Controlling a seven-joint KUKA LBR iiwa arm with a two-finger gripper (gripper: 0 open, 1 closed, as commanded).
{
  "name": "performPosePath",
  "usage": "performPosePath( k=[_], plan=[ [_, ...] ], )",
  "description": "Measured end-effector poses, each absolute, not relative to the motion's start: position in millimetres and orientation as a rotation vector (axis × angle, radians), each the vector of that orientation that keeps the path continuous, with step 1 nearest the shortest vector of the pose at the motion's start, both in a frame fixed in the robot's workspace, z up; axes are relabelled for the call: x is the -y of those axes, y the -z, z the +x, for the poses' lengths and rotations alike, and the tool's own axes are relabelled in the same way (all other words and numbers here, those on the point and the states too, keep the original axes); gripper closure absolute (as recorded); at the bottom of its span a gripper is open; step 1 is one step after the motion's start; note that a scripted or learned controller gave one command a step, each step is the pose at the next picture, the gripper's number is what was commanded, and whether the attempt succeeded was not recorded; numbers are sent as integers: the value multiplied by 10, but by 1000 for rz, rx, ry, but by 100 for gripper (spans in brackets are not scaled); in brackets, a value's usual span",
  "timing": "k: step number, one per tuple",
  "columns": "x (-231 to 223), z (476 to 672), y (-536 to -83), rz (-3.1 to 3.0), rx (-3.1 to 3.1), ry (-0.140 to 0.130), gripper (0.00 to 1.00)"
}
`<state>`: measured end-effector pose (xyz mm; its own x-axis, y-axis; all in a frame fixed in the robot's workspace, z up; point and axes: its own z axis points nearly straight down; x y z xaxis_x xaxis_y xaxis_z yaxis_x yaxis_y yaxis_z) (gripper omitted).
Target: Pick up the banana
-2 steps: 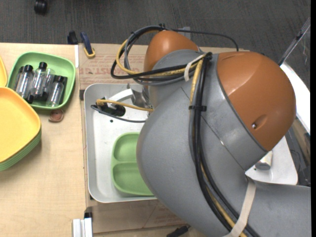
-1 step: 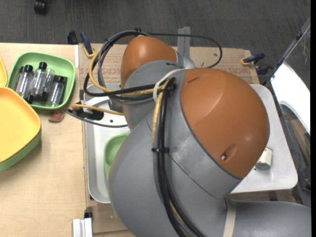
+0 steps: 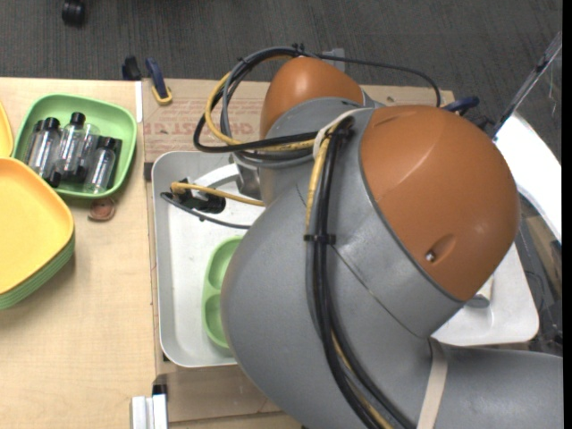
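Nearest the camera: grey arm (image 3: 357, 329) reaching in from the right, covering most of both bins. Orange joint cap (image 3: 438, 204) uppermost; a second orange cap (image 3: 308, 88) farther along. Black and yellow cables (image 3: 313, 195) run down its side.

Below the arm, left white bin (image 3: 174, 329) on the tabletop (image 3: 80, 356). Pale green compartment dish (image 3: 217, 293) lies in it, right part hidden by the arm. Only a corner of the right white bin (image 3: 509, 320) is visible.

Banana: place cannot be told; the arm hides most of both bin floors.

Gripper (image 3: 248, 179): only a grey metal body is seen, at the far end of the left bin under the second cap. Open or closed, cannot tell.

Left of the bins: stack of yellow plates (image 3: 27, 231) at the frame edge. Just beyond it, a green tray (image 3: 54, 114) holding clear vials with black caps (image 3: 71, 146), lying on their sides. Small brown object (image 3: 103, 210) on the tabletop at the tray's near rim.

Farther back: brown cardboard sheet (image 3: 179, 119) behind the left bin, dark carpet floor (image 3: 402, 16), a chair caster (image 3: 76, 9) at top left.
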<state>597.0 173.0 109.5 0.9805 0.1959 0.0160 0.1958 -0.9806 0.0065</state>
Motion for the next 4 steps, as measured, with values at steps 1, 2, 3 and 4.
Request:
performPosePath(
  k=[1, 2, 3, 4],
  plan=[
    [-1081, 5804, -915, 3117, -322, 0, 100],
    [-1235, 5678, -918, 3110, -304, -9, 100],
    [-1607, 5360, -916, 3103, -284, -13, 100],
    [-2250, 5353, -908, 3115, -374, 4, 100]
  ],
)
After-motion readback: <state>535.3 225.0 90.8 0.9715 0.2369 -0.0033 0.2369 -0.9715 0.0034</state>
